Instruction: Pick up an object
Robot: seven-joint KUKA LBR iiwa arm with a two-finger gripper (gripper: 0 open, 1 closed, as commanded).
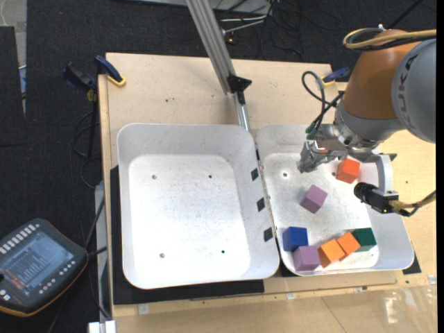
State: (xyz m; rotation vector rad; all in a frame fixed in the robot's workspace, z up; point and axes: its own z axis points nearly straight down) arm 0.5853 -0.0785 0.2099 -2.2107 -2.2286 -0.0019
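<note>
Camera view, purple cube [313,198] tilted in right bin [395,255], fingers [306,162] above it, grip state unclear.

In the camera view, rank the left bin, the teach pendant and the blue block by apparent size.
1. Left bin, by far the largest.
2. Teach pendant, partly cut off at the frame edge, so its full size is unsure.
3. Blue block, smallest.
</note>
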